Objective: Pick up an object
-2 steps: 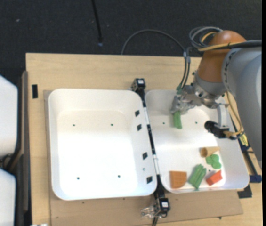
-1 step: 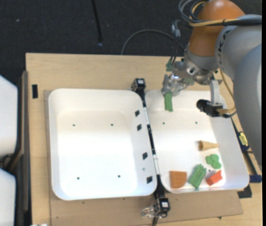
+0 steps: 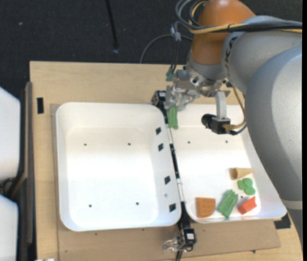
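Camera view looked down at a slant on a pale wooden bench [image 3: 104, 69], and what a dark room it sat in, black speckled floor beyond the far edge with a thin cable trailing across it! Two shallow white bins lay side by side on that board: the left bin [image 3: 110, 162] with just a few small dark dots on its floor, the right bin [image 3: 207, 156] carrying the goods down in its near corner. There sat an orange wedge [image 3: 205, 206], a ribbed green block [image 3: 227, 204] just beside it, a red piece [image 3: 246, 204] next to that, a rounded green piece [image 3: 246, 186] above, and a small tan piece [image 3: 241, 173] nearest the wall. A row of black clips ran along the seam between the bins. And up at the far end of that seam was the gripper [image 3: 172, 110], hanging from the grey arm [image 3: 267, 69] with its orange band [image 3: 218, 31], wrist cluttered with cables and a black fitting. Below it showed a slim green stick [image 3: 171, 117], upright, bright green, sitting right over the divider at the far rim. It appeared pinched between the fingers, closed narrow on its upper end, though the metalwork crowded that spot and the contact was hard to make out
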